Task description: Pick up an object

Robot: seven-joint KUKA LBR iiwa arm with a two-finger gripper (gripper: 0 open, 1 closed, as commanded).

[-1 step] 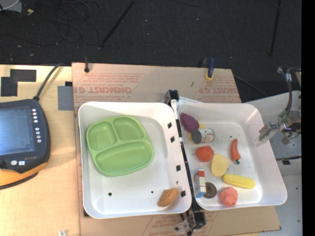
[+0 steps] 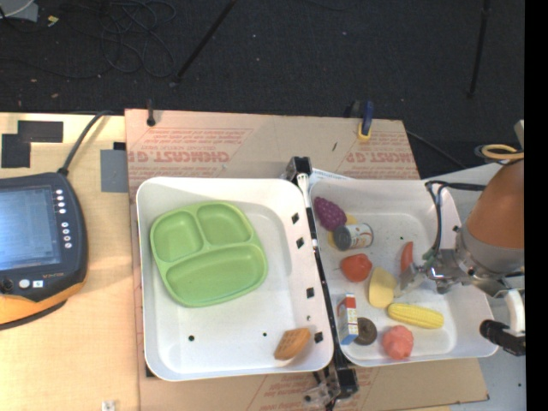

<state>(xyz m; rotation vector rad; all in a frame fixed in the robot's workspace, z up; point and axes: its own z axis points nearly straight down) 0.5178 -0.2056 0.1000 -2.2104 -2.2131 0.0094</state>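
Finger spacing cannot be told on the gripper (image 2: pixel 417 274), set low in the right bin (image 2: pixel 458 336) just beyond the corn cob (image 2: pixel 415 316), beside which the yellow wedge (image 2: pixel 381 288) lies ungripped; lifting is judged not yet done.

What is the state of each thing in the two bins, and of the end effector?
End effector: low in the right bin, beside the yellow block; grip unclear.
Green divided plate: flat in the left bin, nothing on it.
Brown pastry: lying near the left bin's front edge.
Small can: on its side.
Corn cob: lying flat.
Tomato: resting free.
Purple grapes: resting free.
Pink ball: resting free.
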